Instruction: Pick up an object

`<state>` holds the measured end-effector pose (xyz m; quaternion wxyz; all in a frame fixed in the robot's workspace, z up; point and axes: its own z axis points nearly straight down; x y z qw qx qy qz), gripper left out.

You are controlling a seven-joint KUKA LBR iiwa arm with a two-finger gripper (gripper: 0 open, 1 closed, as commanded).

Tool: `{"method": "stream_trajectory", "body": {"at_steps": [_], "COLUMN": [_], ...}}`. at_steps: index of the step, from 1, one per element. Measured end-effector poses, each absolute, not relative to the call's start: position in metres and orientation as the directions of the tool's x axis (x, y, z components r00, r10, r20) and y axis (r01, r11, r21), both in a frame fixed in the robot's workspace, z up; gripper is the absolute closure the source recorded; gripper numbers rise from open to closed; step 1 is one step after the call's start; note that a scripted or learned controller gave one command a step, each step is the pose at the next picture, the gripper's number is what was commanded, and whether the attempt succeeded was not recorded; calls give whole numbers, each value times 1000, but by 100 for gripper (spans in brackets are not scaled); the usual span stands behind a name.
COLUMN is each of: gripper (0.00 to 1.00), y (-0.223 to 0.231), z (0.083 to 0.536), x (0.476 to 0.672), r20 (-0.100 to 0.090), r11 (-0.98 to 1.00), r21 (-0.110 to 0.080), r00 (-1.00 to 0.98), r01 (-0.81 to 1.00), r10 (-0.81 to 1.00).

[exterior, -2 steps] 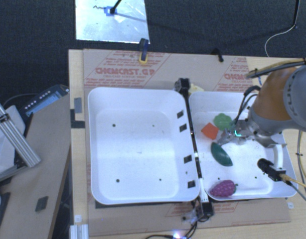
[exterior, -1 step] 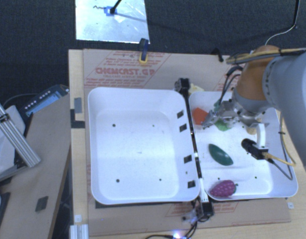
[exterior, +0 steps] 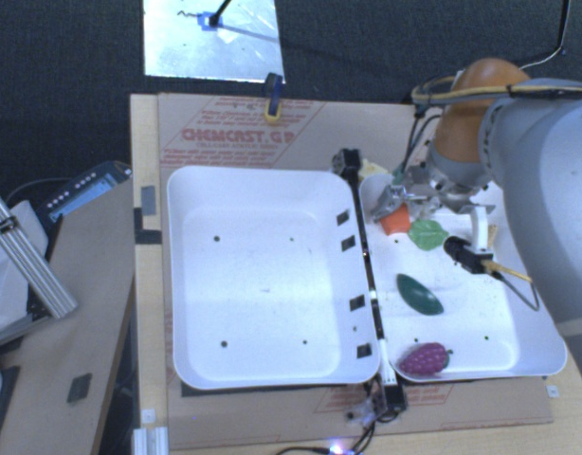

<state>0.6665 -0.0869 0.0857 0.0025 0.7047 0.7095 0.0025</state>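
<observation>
Dark fabric backs the worktop [exterior: 149, 254], where two white bins sit side by side, and the pincer [exterior: 397, 200] is down in the upper left corner of the right bin [exterior: 518, 349], right over an orange piece [exterior: 396, 221]; whether it's apart or together, I cannot tell. Looks like the grasp itself is on: next comes a clean close and straight lift. Also in that bin: a pale green piece [exterior: 428, 234], a dark green leaf shape [exterior: 420, 294] and a purple berry cluster [exterior: 424, 358], while the left bin [exterior: 263, 282] holds nothing I can see.

Two bins side by side: left bin [exterior: 263, 282]; right bin [exterior: 481, 335] holding block [exterior: 396, 221] far, leaf [exterior: 427, 234] beside it, pod [exterior: 420, 294] nearer, berry cluster [exterior: 424, 358] nearest.
</observation>
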Motion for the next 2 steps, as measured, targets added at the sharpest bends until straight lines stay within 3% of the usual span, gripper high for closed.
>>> {"method": "stream_trajectory", "body": {"at_steps": [1, 2], "gripper": [100, 100], "y": [-88, -13], "z": [97, 191], "x": [665, 624], "r20": [-1, 4], "r11": [7, 11], "r21": [6, 7], "r00": [-7, -11], "r01": [1000, 1000], "r10": [1000, 1000]}}
